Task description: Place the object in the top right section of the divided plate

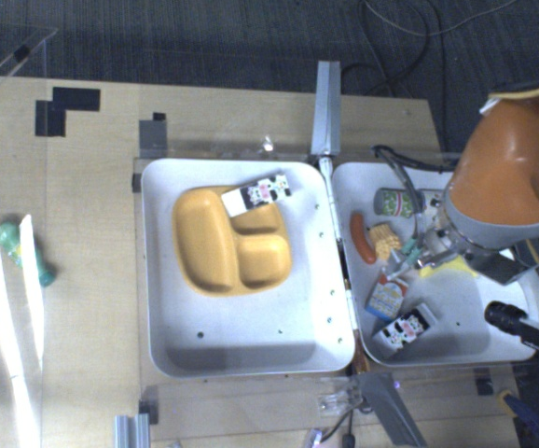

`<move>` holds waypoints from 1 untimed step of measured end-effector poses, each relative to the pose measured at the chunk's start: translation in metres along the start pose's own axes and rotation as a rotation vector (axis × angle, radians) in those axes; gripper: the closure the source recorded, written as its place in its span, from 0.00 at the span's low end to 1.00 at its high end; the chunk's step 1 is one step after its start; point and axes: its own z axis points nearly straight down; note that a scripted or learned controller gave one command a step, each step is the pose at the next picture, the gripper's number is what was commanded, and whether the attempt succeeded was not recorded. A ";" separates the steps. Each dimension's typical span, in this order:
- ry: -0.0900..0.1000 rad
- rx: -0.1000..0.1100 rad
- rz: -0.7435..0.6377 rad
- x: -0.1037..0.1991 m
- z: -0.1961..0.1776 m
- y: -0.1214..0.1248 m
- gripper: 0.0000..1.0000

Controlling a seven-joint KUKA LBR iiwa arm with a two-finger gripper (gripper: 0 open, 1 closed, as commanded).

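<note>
While arm [521, 171] bends low over right bin [456, 348] — claw [425, 250] grip unreadable.

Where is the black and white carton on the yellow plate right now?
The black and white carton lies in the left bin, across the top right section of the yellow divided plate.

A robotics lab: pale wooden tabletop [64, 250] with two shallow white bins [158, 269], loose black cables [409, 17], dark carpet floor [204, 17]
</note>
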 end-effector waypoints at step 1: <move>0.002 0.003 0.219 0.045 0.049 0.017 1.00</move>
